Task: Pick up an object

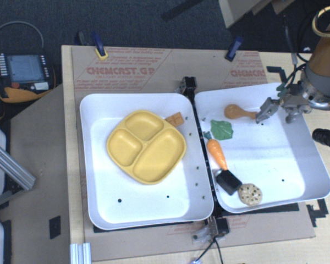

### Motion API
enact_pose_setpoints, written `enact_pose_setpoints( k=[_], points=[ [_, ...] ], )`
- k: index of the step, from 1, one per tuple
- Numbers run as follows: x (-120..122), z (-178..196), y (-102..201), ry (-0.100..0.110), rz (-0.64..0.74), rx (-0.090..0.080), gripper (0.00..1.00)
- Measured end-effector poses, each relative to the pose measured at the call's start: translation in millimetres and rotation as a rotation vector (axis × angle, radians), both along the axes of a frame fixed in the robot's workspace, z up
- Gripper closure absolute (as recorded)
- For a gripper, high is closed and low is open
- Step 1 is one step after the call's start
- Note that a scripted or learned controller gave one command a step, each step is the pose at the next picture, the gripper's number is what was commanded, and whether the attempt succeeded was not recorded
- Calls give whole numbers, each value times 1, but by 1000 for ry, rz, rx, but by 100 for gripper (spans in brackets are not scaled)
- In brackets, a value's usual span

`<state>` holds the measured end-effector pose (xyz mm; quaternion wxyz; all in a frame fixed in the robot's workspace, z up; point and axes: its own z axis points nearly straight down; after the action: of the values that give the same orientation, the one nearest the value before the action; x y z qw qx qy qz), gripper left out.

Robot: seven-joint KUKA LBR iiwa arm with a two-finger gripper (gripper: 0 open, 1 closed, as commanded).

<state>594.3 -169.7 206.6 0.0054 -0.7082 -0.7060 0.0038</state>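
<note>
a: from the left, we see a yellow plate [146,146] and a small block [175,119] in the left bin [93,164]. in the right bin [297,169]: leaf [221,129], carrot [216,153], black brush [227,181], cookie [249,193], wooden spoon [239,112].

b: our gripper [277,111] hovers by the spoon's handle end, fingers spread, nothing between them.

a: we risk nudging the spoon away, since it lies near the far wall.

b: the bin's middle gives us open room.

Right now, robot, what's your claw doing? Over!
Gripper open, holding nothing, above right bin. Wooden spoon just beside it. Carrot, green leaf, cookie untouched.
</note>
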Motion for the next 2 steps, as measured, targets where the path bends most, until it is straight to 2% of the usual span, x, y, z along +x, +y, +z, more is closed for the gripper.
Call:
enact_pose_setpoints(
  k=[1, 2],
  points=[
    [3, 8, 0, -14, 3, -3, 0],
    [-2, -53, -2, -9, 2, -1, 0]
  ],
)
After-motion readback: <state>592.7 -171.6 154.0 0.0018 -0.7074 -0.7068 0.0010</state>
